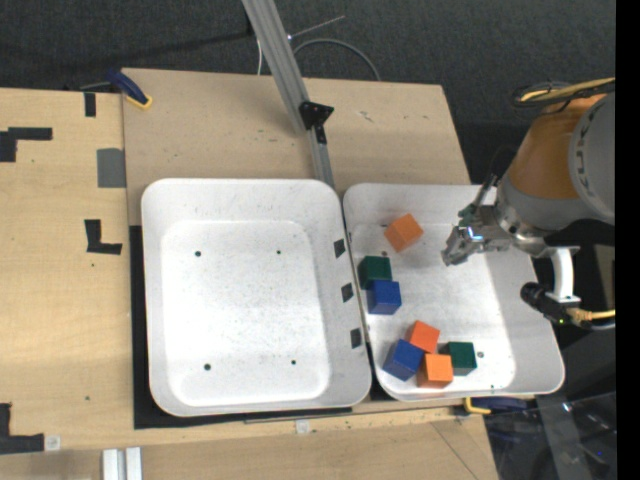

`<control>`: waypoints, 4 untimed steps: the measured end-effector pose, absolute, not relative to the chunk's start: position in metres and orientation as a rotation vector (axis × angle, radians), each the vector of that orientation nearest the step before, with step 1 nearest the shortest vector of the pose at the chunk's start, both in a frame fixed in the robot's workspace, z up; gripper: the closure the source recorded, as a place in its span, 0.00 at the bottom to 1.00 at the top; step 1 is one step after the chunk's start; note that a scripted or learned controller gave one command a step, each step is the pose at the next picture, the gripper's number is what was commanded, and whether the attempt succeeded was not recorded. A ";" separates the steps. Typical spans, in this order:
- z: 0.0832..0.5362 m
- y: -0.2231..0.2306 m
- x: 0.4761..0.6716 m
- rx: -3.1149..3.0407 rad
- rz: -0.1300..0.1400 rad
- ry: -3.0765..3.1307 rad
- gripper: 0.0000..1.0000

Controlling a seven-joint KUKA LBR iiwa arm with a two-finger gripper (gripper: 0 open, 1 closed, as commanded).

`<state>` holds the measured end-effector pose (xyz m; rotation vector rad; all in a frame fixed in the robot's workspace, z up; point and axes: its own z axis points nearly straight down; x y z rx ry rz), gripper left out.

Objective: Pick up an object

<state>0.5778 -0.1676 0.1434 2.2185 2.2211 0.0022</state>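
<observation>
- Orange cube (404,233): we log it in the right-hand white bin (520,368), at 9 o'clock from the gripper (458,252).
- Finger state: we cannot tell.

Light plywood bench top (230,118) w/ black tape marks (95,235), grey patch (110,167). Dark floor beyond. Slanted aluminium post (285,63) at rear, thin cable (345,53) adj.

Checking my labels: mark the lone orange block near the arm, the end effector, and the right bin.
lone orange block (404,233), camera view, its top face.
end effector (456,253), camera view, at its tip.
right bin (530,363), camera view, bare floor near its right rim.
</observation>
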 end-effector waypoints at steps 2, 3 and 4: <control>0.246 -0.169 0.586 2.217 0.003 2.220 1.00; 0.234 -0.119 0.590 2.217 0.000 2.228 1.00; 0.230 -0.060 0.607 2.215 0.001 2.231 1.00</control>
